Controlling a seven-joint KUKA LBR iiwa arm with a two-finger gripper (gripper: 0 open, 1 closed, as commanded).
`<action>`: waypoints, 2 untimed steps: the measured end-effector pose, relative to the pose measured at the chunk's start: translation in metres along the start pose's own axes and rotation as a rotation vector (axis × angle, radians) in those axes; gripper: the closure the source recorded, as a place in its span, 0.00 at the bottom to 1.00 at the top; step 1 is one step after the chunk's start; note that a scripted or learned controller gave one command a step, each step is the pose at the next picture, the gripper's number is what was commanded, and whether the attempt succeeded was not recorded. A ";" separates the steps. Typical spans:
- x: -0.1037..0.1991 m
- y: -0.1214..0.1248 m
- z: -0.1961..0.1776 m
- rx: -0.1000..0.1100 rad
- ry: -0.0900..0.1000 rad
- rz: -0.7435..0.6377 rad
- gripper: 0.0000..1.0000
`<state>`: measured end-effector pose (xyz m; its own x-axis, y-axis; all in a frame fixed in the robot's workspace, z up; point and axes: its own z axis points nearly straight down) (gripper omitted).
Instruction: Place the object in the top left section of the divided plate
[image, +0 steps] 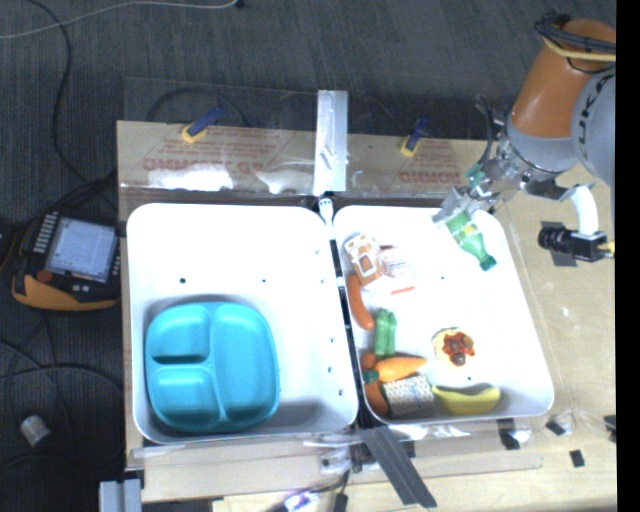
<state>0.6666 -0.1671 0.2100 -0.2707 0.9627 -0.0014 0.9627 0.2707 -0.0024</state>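
Note:
The teal divided plate (212, 365) lies in the left bin (230, 240), at its front left. Its top left section (180, 336) holds nothing. My gripper (462, 212) hangs over the back right corner of the right bin (520, 320). It is shut on a small green bottle (474, 242), whose body slants down and to the right from the fingers, above the bin floor.
The right bin holds several toy foods: a printed packet (375, 258), a sausage (358, 300), a green piece (385, 330), a carrot (400, 367), a banana (465, 398) and a round topped piece (455, 345). A raised divider (335, 290) separates the bins.

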 end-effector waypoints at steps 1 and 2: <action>0.063 -0.003 0.094 -0.002 0.000 0.161 1.00; 0.059 0.001 0.104 -0.035 -0.009 0.331 1.00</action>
<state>0.6519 -0.1104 0.1060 0.0571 0.9984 -0.0049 0.9978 -0.0569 0.0340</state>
